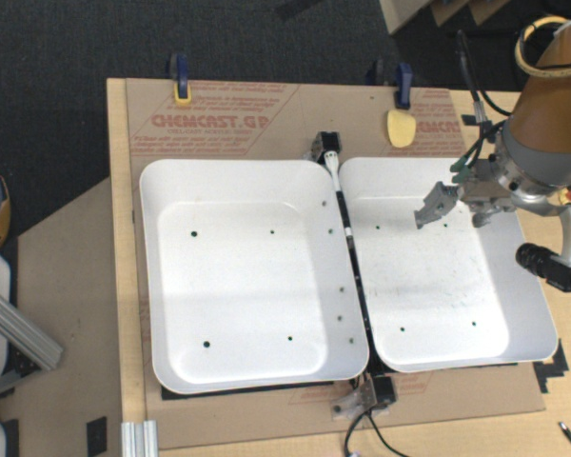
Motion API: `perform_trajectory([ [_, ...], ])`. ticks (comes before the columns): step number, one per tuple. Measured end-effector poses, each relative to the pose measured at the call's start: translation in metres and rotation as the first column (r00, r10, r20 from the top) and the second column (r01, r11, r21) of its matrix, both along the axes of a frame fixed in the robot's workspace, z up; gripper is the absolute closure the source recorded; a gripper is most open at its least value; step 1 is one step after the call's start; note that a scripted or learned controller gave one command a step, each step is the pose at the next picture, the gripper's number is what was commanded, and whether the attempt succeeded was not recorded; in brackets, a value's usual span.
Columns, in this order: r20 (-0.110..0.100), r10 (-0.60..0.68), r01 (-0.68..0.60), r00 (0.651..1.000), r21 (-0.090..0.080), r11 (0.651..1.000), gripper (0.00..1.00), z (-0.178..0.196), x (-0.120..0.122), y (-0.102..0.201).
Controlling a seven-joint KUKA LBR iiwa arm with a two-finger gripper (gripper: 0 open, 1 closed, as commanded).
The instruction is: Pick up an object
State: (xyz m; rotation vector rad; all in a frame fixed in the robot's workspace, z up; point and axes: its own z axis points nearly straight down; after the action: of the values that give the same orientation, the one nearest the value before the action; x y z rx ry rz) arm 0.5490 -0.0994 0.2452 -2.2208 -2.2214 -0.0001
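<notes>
My gripper [457,211] hangs over the far right part of the right white bin [514,346], below the grey wrist and the orange band. Its two grey fingers [435,206] stand apart, open, with only the white bin floor showing between them. A small pale yellow object [401,128] lies on the brown board behind the right bin, outside both bins and to the upper left of the gripper. The left white bin [162,255] sits beside the right one.
Both bins rest on a brown board [228,112] held by two blue clamps [180,69] at its far edge. A black strip [347,246] runs between the bins. Cables lie at the front edge [366,407].
</notes>
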Motion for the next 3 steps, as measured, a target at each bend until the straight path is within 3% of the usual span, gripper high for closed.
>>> perform_trajectory([
  [1, 0.003, 0.001, -0.001, 1.0, -0.001, 1.0, 1.0, 0.011, 0.001, 0.0],
  [2, 0.016, 0.005, -0.005, 1.0, -0.002, 1.0, 1.0, 0.14, 0.028, 0.03],
  [3, -0.001, 0.002, -0.002, 1.0, 0.0, 1.0, 1.0, 0.068, 0.058, 0.07],
])
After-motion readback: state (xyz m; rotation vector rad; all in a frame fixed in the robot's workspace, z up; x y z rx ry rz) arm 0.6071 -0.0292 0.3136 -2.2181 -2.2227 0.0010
